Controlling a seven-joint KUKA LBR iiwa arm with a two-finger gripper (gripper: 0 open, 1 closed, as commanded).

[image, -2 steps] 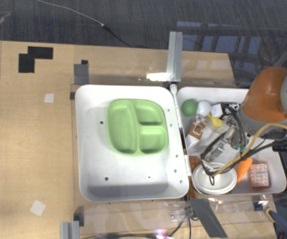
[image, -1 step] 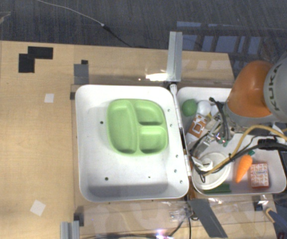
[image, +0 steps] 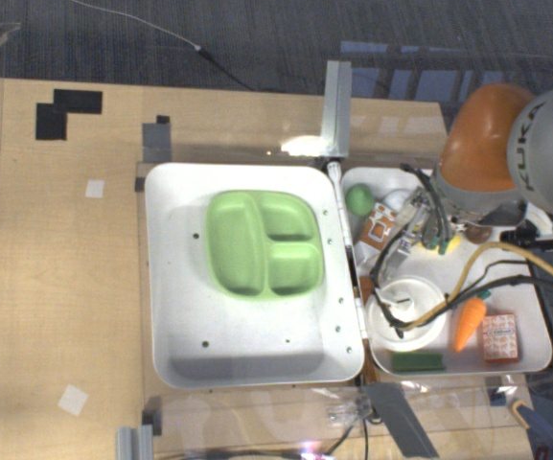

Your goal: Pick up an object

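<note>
Carrot (image: 467,322) lies in the right bin (image: 535,355), below the pincer (image: 420,233), whose grip I cannot tell.

Wooden bench (image: 56,286) with black patches (image: 67,111) at its far left. Left bin (image: 175,343) holds a green divided tray (image: 262,242), set centrally. Metal post (image: 337,103) stands behind the bins.
</note>
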